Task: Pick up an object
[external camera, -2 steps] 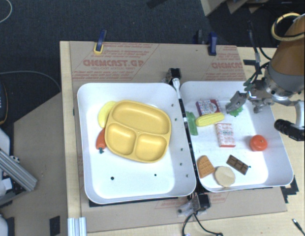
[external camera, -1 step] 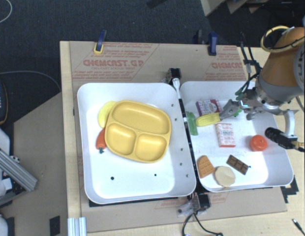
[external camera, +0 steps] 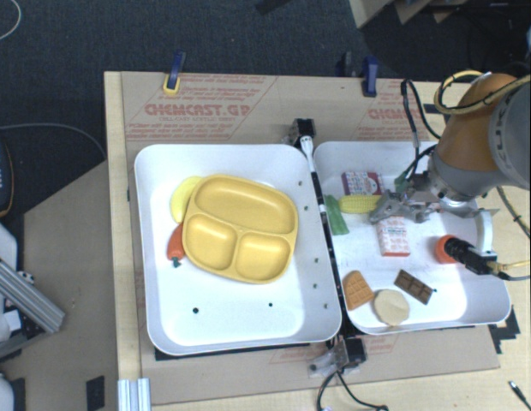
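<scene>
From above, the gripper [external camera: 394, 213] hangs low in the right bin [external camera: 480, 311], its metal fingers spread, pinching nothing. Touching or just under them lies a small white and red packet [external camera: 394, 237], long axis running from the bin's far edge toward its near edge. Beside it toward the far-left corner lies a corn cob [external camera: 360, 203], lengthwise left to right. The left bin [external camera: 163, 229] carries a yellow divided tray [external camera: 240, 228].

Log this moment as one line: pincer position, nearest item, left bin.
pincer: low in right bin | nearest: white packet, below it | left bin: yellow divided tray
</scene>
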You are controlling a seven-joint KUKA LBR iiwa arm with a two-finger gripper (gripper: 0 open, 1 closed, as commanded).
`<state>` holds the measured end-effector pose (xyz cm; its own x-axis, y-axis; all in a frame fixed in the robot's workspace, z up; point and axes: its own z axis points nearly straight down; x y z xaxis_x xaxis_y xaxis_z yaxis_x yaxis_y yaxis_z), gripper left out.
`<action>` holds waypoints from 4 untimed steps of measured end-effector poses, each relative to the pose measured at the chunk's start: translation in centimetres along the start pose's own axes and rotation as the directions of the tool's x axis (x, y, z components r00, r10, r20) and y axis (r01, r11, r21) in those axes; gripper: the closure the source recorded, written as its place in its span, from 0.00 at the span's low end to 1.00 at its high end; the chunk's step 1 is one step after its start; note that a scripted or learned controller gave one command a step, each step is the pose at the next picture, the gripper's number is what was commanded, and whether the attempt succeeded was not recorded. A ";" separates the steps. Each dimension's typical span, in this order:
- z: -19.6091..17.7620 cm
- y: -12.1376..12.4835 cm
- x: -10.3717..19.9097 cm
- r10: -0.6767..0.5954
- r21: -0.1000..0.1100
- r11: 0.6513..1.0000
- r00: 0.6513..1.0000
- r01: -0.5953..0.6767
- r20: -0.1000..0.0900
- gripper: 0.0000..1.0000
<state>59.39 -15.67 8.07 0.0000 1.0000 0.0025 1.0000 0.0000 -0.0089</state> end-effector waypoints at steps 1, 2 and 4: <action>-1.4 0.2 -0.1 0.001 -0.008 1.000 1.000 -0.001 0.002 1.00; -5.8 0.0 -0.2 0.001 -0.014 1.000 1.000 -0.001 0.004 1.00; -14.8 0.1 0.1 -0.001 -0.016 1.000 1.000 0.001 0.005 1.00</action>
<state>59.64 -15.59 22.83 -0.0010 1.0000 -0.0023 1.0000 0.0010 0.0073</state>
